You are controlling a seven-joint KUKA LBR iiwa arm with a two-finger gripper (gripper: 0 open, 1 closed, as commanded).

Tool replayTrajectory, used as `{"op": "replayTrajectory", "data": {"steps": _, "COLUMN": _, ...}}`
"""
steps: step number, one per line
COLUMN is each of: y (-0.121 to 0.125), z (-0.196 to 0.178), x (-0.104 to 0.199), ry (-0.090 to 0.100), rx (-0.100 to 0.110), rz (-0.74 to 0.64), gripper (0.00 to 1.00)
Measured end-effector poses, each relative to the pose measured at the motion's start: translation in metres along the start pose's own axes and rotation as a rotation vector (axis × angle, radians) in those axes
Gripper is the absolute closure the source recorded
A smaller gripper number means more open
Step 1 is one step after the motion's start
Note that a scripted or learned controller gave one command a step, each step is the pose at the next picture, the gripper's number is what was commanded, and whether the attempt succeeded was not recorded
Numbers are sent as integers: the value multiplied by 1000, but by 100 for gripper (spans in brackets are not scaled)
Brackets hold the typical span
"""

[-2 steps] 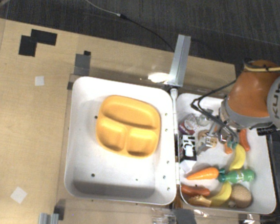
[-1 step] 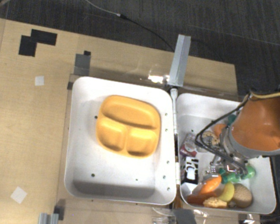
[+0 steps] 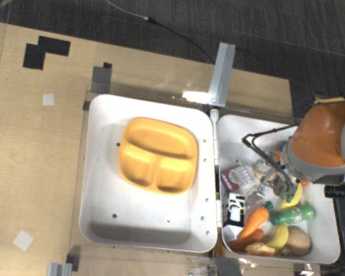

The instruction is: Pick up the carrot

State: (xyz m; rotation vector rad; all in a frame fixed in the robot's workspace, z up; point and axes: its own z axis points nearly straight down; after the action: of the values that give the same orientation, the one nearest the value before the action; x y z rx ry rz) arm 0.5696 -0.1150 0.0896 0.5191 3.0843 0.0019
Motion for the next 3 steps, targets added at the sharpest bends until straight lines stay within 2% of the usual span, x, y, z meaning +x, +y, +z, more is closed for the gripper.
{"op": "replayTrajectory", "data": {"steps": 1, "y": -3, "z": -2, "x": 66, "ry": -4, "rx": 0, "rz": -254, "gripper": 0}}
{"op": "replayTrajectory", "data": {"steps": 2, "y": -1, "z": -13, "x": 65, "ry": -6, "rx": -1, "rz": -259, "gripper": 100}}
{"op": "replayTrajectory", "data": {"steps": 3, "y": 3, "z": -20, "x": 86, "ry": 5, "rx": 3, "rz": -75, "gripper": 100}}
